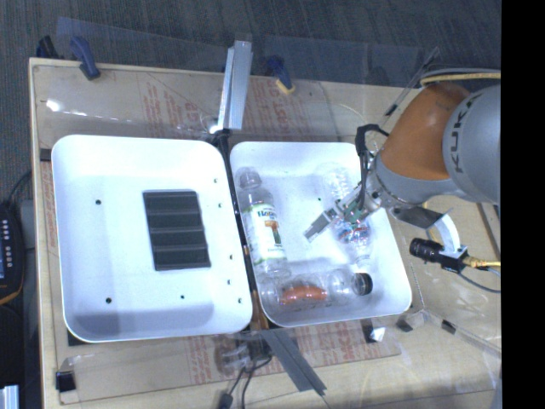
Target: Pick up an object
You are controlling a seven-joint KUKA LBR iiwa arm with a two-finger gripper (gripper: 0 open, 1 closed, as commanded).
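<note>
your gripper (339,218) sits low inside the right bin (387,267), toward its right side, with the grey arm (443,147) and its orange band reaching in from the right. you cannot tell from this angle how the gripper is set, or whether anything is held. a clear bottle (353,228) lies just beside it, touching or under the tip. a second clear bottle with a green label (262,221) lies along the bin's left wall. a third bottle with an orange-red patch (315,291) lies across the near edge. in the left bin (94,245) you see a dark ribbed block (175,229) near the middle.
</note>
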